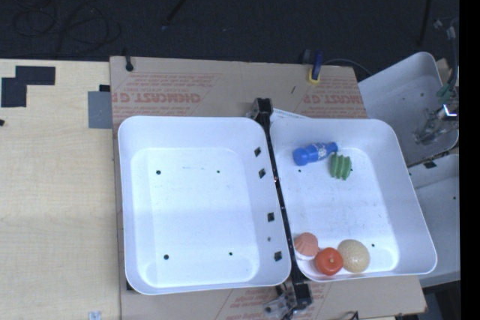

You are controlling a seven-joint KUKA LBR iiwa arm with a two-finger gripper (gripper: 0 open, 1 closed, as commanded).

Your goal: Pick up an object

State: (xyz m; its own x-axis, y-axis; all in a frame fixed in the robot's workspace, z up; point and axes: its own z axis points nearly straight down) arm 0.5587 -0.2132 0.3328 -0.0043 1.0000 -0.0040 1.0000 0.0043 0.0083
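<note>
Two white bins sat side by side on a bench, seen from above, with five small objects in the right bin.

The left bin (124, 200) lay on brown cardboard (225, 90) over a pale wooden bench (52, 198), touching the right bin (417, 215) along a dark centre seam. Near the right bin's far wall, a blue bottle (315, 153) lay on its side, with a small green ridged object (341, 165) just beside it. In the near corner by the seam, a peach ball (306, 243), a red-orange round object (328, 261) and a cream ball (353, 255) were clustered, touching one another. The gripper (439, 116) appeared at the right edge, outside the right bin and well apart from every object; it was too small and blurred to tell whether it was clenched or released, and it was grasping nothing that could be seen.
</note>
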